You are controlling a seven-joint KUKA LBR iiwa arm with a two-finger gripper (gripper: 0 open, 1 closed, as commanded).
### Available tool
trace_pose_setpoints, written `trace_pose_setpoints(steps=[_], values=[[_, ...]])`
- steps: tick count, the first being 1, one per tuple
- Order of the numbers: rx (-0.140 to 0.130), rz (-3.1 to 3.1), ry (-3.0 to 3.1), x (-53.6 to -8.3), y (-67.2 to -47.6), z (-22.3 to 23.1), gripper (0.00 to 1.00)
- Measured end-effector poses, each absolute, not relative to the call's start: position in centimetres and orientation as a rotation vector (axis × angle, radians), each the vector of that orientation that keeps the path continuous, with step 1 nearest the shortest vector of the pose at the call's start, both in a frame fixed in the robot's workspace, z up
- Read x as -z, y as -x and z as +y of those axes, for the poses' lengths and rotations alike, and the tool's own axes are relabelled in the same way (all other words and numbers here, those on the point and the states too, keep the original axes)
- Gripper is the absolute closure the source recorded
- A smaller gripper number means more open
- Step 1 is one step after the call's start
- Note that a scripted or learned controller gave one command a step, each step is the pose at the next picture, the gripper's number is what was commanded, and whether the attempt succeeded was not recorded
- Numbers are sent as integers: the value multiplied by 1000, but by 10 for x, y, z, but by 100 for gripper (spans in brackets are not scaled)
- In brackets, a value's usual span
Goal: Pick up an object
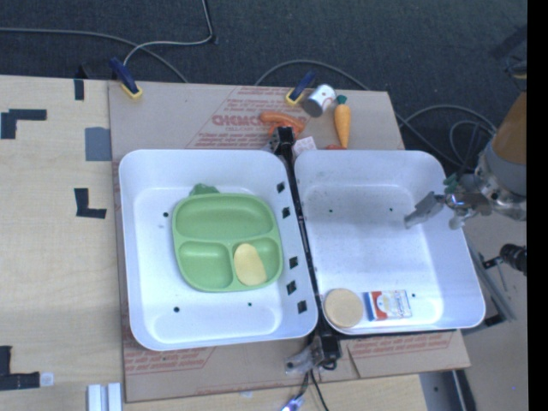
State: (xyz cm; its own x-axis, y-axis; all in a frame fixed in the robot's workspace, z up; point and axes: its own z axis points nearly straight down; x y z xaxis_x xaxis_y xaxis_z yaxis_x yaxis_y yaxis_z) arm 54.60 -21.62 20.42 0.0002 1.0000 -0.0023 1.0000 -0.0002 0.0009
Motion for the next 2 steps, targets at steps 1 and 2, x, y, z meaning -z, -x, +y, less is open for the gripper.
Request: trace_pose_setpoints(steps=[1, 2], values=[[1, 2225, -2221, -160, -559, -137, 0], [4, 2222, -2223, -107, -631, -191, 0]])
